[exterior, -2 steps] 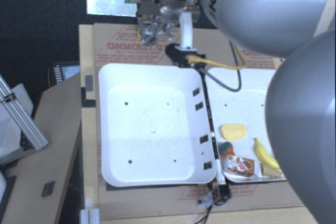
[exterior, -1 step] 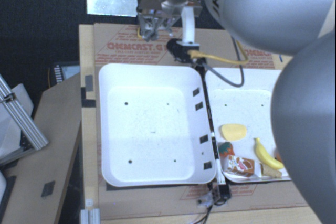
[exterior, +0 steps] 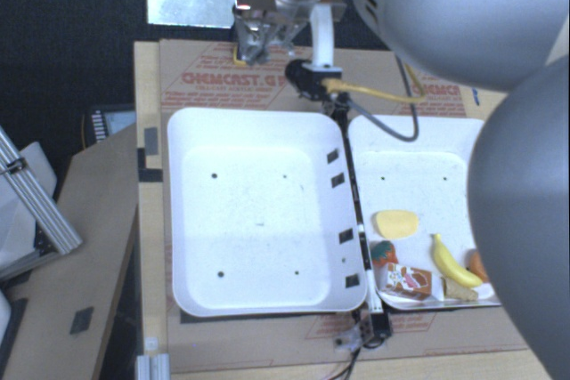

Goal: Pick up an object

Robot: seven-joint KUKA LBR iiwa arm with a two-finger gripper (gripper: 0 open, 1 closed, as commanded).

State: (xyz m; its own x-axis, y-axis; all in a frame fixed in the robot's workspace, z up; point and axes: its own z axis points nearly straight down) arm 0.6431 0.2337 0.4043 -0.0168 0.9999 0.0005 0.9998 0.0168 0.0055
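White left bin (exterior: 258, 218) lies open; the grey arm (exterior: 463, 4) covers the right bin's (exterior: 419, 182) far-right corner; end effector (exterior: 254, 44) state unclear.

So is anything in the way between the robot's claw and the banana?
Nothing visible blocks it. The gripper is up beyond the far edge of the bins, and the banana lies uncovered in the right bin, with a yellow piece and small packet beside it.
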